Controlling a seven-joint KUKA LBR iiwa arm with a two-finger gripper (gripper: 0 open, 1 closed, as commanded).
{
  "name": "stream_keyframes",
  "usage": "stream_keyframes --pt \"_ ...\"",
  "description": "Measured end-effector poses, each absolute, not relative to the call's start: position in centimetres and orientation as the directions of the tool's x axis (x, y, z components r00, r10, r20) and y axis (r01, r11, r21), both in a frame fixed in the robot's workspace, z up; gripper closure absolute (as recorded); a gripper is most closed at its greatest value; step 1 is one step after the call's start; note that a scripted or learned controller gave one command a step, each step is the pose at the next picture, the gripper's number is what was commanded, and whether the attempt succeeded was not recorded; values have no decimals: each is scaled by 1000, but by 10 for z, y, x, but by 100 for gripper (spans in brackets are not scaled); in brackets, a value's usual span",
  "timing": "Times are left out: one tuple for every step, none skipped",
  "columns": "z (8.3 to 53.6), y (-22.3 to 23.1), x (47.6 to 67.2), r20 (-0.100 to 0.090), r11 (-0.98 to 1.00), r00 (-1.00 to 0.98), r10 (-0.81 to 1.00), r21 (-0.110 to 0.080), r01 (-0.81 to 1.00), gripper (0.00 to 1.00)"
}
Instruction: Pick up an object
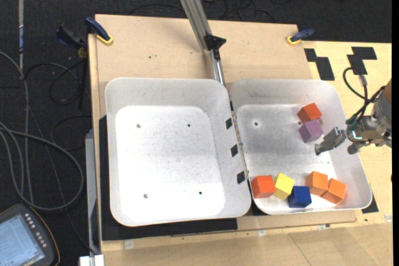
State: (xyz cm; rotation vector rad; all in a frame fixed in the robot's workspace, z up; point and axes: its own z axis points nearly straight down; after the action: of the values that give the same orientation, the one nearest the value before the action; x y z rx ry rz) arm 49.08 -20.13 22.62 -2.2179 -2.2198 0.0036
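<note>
The right bin [274, 103] holds several small cubes. An orange cube [309, 113] and a purple cube [310, 130] sit near its right wall. Along the front lie a red-orange cube [263, 185], a yellow cube [283, 185], a blue cube [300, 196] and two orange cubes [318, 182] [335, 190]. My gripper [341, 145] hangs over the right bin's right side, just right of and below the purple cube. Its two fingers stand apart with nothing between them.
The left bin [118, 134] lies beside the right one. A metal pole [190, 0] slants in from the top to the seam between the bins. Clamps sit at the bench's back corners [100, 31] [300, 36].
</note>
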Motion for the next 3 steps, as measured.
stream_keyframes --pt "228 -201 492 0 0 0 1000 0 1000 0" --pt "175 -190 495 2 0 0 1000 -5 1000 0" --pt "122 -179 497 3 0 0 1000 -6 1000 0"
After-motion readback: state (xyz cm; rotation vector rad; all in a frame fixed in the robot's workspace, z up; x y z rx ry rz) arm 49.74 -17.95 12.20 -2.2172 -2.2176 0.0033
